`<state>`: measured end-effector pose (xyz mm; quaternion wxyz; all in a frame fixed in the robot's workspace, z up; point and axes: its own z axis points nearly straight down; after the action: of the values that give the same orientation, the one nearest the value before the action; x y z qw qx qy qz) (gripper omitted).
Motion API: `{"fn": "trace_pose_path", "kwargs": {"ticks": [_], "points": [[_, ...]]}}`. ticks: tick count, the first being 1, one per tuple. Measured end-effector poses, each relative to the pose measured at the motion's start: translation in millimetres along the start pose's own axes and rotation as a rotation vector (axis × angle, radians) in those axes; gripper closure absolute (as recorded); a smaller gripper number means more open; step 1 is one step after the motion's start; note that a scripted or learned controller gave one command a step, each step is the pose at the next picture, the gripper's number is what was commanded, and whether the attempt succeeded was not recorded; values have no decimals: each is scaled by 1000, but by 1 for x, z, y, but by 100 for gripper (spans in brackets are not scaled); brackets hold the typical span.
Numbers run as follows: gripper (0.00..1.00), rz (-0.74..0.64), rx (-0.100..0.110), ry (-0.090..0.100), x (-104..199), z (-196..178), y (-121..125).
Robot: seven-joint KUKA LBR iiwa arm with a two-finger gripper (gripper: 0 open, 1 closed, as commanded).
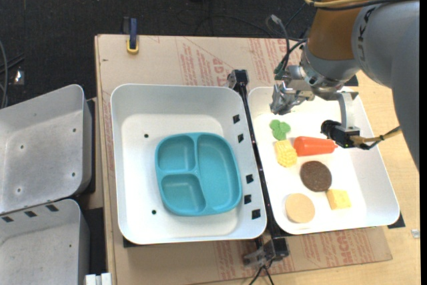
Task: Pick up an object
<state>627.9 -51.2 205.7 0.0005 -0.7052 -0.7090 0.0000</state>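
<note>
Here the claw (285,101) hangs over the far left part of the right bin (373,170), its dark metal fingers pointing down; whether they are spread or pressed together cannot be told, and nothing is seen between them. Just near of it lies a small green lumpy piece (279,128), apart from the claw. Nearer still sits a yellow corn cob (285,153) with a bumpy kernel texture, and just right of it an orange carrot (315,145), smooth and tapered, lying crosswise. Nearer again rests a dark brown round patty (315,175); a pale tan round disc (300,207) and a small yellow cheese wedge (339,199) lie closest to the near rim. All are toy foods on the bin's smooth white floor. The grey arm (390,37), with its glossy orange band (340,13), enters from the right. The left bin (127,143), also shallow and white, holds a teal plastic plate (198,173) with three compartments. Both bins rest on a brown cardboard sheet (180,60).
</note>
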Motion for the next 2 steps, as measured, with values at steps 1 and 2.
{"fn": "trace_pose_path", "kwargs": {"ticks": [1, 2], "points": [[100, 1, 1, 0, 48, -12, -12], [100, -1, 3, 0, 93, -5, -34]]}}
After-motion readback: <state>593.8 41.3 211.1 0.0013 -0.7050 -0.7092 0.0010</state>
